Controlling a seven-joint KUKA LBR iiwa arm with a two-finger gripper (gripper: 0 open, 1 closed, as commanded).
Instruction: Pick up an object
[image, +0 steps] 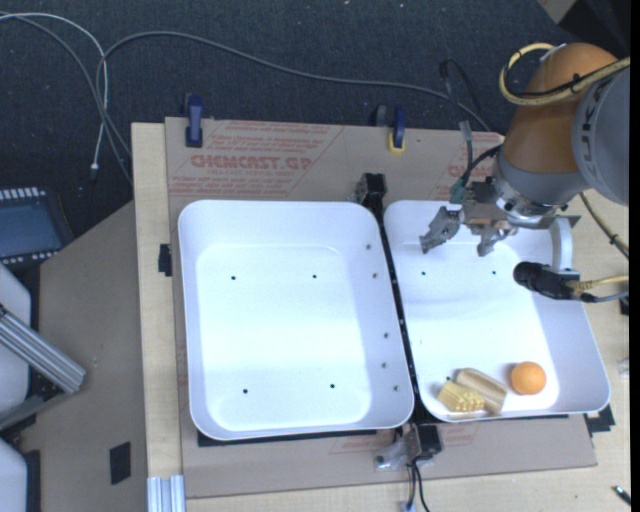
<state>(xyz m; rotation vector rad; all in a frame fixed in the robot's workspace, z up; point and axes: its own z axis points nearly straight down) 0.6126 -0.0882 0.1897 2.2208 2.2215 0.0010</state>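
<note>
White bins side by side on your bench, arm over the far end of the right one.

Your bench carries a brown board with red printing, clamped along its far edge by two blue clips, and the two bins lie on it with their long sides touching. You see the left bin as bare white plastic. The arm, grey with its orange band, leans in from the right above the right bin. Its gripper hangs over that bin's far end, fingers spread apart with nothing between them. Your pickable things sit well apart from it, in the near corner: a tan bread roll touching a yellow corn cob, and an orange ball just beside them.
</note>
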